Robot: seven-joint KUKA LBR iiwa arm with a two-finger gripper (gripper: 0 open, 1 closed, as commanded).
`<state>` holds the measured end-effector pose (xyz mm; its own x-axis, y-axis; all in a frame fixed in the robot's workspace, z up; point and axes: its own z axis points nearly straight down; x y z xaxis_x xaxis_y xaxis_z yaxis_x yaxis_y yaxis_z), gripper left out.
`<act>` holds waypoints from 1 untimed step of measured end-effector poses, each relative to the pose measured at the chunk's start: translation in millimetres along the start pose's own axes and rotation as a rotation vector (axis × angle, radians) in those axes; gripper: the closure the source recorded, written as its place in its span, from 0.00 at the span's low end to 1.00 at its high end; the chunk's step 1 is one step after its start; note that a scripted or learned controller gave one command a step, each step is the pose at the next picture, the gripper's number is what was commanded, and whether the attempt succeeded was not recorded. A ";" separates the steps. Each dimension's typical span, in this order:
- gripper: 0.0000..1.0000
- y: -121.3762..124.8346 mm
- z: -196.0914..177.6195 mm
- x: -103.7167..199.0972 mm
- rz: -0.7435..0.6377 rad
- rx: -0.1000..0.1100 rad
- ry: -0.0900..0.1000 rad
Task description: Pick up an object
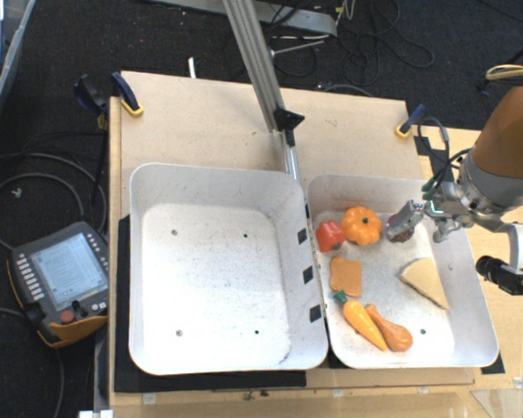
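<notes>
The bench carries two shallow white bins side by side. The left bin occupies the frame centre. The right bin holds all the objects. The arm enters from the right edge of the frame – its gripper hangs over the bin's upper area, just right of the orange pumpkin; jaw state cannot be determined. Below right of the gripper lies a tan wedge. Centre-left lies an orange slab. A butternut squash and a carrot lie near the lower rim – touching. A red pepper sits beside the pumpkin.
</notes>
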<state>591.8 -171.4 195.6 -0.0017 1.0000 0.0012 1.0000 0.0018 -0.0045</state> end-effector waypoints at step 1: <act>0.00 1.0 -2.3 -0.1 -0.001 -0.004 -0.001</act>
<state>592.9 -171.4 197.8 -0.0026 1.0000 0.0000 1.0000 0.0026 -0.0003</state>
